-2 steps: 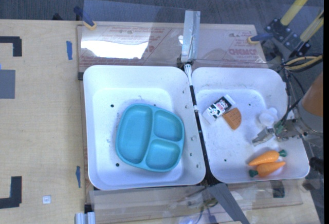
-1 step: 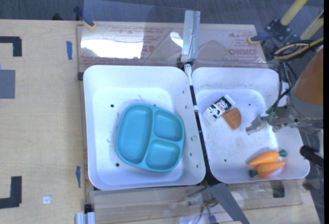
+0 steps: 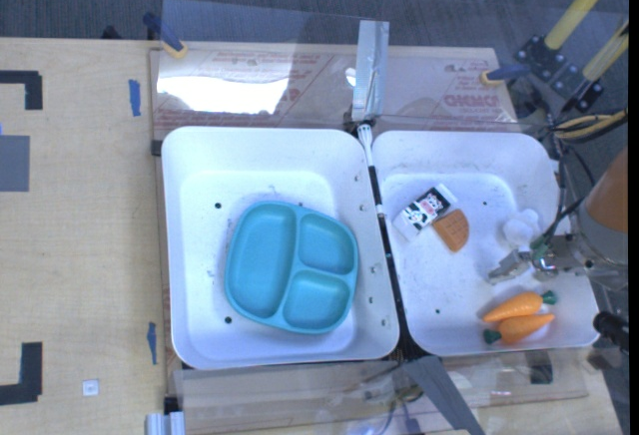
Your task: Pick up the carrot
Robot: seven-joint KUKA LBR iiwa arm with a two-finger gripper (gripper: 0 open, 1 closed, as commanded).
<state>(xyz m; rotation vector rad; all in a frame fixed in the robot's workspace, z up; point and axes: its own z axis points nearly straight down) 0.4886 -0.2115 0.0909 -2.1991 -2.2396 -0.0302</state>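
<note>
Two shallow white bins sit side by side on the wooden tabletop (image 3: 70, 253), meeting along a dark seam in the middle. The right bin (image 3: 469, 159) holds the carrot (image 3: 515, 306) in its near right corner, lying roughly level with its green top pointing right, just beside a second orange carrot-like piece (image 3: 521, 326) nearer the rim; the two seem to touch. The bin's near wall and right wall crowd them, while the floor to their left is open. The claw (image 3: 506, 266) hangs just above and far of the carrot, metal fingers pointing left, spread slightly and gripping nothing. A small black-and-white carton (image 3: 424, 209) and a brown wedge (image 3: 452, 229) lie toward the middle of that bin, well apart from the carrot. The left bin (image 3: 200, 164) carries a blue divided plate (image 3: 291, 266). The arm is cut off at the right edge, and a pale object (image 3: 519, 225) beside the claw is too faint to identify.
</note>
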